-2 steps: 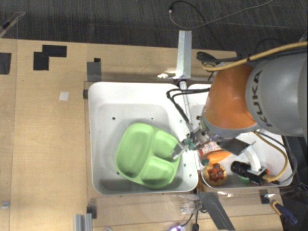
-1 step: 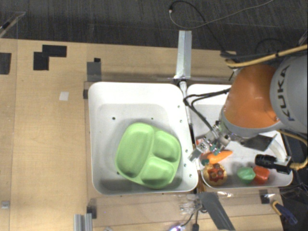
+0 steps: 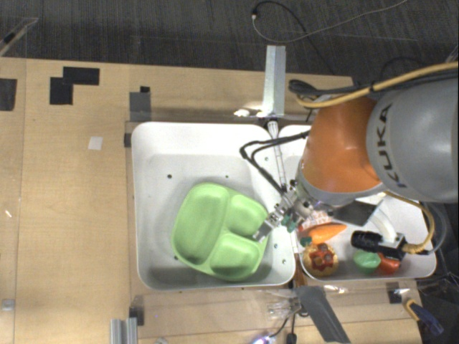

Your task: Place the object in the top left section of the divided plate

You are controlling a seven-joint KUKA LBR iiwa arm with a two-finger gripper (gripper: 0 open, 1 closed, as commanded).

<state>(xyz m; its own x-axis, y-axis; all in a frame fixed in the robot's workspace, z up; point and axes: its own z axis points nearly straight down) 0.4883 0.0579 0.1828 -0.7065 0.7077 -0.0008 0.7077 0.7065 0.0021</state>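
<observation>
On the wooden bench (image 3: pixel 72 213), the left white bin (image 3: pixel 154 192) holds your green divided plate (image 3: pixel 215 228). The gripper (image 3: pixel 276 217) hovers at its right edge; finger state cannot be determined. Toy foods (image 3: pixel 323 256) lie in the right bin (image 3: pixel 423 264).

Robotics lab test cell. Shown by: KUKA arm (image 3: pixel 401 142) over a plywood bench (image 3: pixel 64 213) at frame left, two white bins (image 3: pixel 154 192) bolted side by side, black marker patches (image 3: pixel 72 83) upper left, loose cabling (image 3: pixel 323 20) on dark carpet along top.
</observation>
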